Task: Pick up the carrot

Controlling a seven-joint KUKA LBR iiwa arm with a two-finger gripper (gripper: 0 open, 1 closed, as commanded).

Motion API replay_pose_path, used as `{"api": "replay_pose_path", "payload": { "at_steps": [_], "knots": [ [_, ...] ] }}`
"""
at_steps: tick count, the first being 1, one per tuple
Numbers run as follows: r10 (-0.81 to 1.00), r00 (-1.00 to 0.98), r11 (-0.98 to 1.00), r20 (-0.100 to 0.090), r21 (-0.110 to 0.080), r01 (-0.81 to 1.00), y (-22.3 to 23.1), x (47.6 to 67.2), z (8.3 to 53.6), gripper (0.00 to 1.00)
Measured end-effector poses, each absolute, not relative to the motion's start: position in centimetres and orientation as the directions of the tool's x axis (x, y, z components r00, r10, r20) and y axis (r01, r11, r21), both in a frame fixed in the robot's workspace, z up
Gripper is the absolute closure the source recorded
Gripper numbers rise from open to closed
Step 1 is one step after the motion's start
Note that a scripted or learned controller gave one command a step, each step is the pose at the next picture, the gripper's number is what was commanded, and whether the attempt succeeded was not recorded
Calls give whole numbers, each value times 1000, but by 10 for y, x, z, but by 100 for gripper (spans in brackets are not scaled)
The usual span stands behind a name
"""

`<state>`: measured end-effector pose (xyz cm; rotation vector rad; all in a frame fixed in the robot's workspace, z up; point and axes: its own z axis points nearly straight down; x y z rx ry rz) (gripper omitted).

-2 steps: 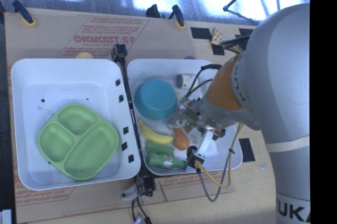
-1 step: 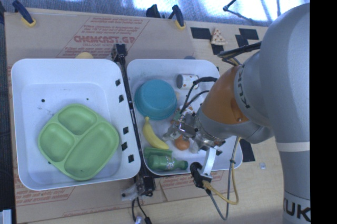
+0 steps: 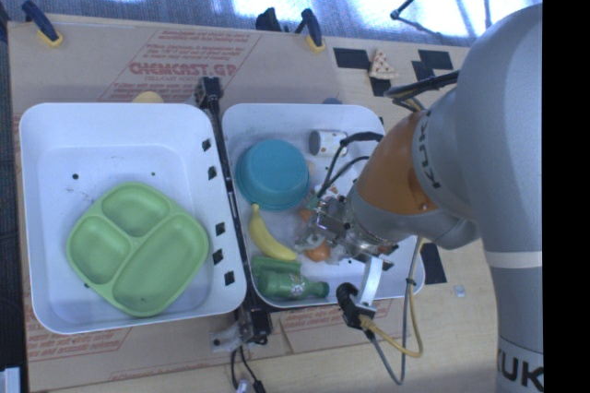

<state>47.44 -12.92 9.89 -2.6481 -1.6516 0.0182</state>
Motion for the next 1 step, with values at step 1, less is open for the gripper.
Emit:
{"api": "replay_pose_path", "payload": {
  "at_steps": [1],
  "knots": [
    [765,644,-644,3,-7,765,-77,494,230,100]
  ]
}}
